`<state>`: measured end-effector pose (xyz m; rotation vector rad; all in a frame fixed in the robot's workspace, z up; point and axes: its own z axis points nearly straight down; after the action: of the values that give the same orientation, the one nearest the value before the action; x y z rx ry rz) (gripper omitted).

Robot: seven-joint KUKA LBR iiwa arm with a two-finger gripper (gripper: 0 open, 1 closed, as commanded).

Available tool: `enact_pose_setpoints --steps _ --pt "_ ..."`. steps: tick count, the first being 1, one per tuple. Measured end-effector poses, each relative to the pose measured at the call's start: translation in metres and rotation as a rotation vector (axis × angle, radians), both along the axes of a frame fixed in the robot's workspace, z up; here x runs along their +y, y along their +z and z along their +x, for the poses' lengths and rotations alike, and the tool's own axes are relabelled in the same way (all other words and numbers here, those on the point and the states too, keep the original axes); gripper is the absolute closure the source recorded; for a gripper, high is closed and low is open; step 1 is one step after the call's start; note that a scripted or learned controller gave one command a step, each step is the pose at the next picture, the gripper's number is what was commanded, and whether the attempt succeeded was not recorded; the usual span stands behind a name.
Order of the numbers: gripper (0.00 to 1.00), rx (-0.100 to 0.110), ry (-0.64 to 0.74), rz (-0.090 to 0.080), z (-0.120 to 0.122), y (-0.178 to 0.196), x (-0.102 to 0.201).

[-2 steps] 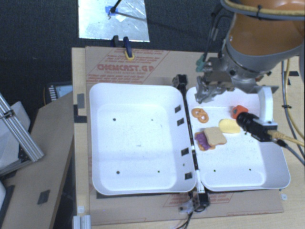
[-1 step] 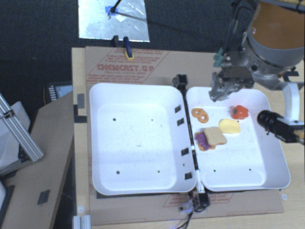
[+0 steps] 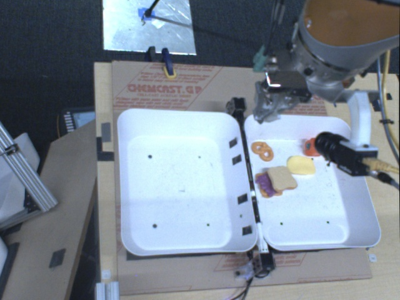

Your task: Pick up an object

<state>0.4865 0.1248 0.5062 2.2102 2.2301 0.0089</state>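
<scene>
In the right bin [image 3: 350, 230] lie several small items: an orange pretzel-shaped piece [image 3: 263, 150], a pale yellow lump [image 3: 301, 165], a tan bread slice on a purple piece [image 3: 278, 181], and a red-orange piece [image 3: 310, 146] partly hidden behind the robot's black fitting. My gripper [image 3: 270, 111] hangs over the bin's far left corner, above and behind the pretzel piece. Nothing shows between its fingers.
The left bin [image 3: 181, 180] lies beside the right one, with a black divider strip [image 3: 245, 167] between them. Both rest on a cardboard sheet [image 3: 169, 83]. A shiny metal plate [image 3: 150, 17] lies beyond the bench at the back.
</scene>
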Motion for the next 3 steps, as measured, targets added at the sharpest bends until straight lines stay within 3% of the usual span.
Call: enact_pose_setpoints --steps 1,2,3 --pt "1.0 0.001 0.0 0.001 0.0 0.026 0.045" --pt "1.0 0.003 0.0 0.0 -0.001 0.029 0.091" --pt "1.0 0.004 -0.002 0.0 0.0 0.029 0.111"
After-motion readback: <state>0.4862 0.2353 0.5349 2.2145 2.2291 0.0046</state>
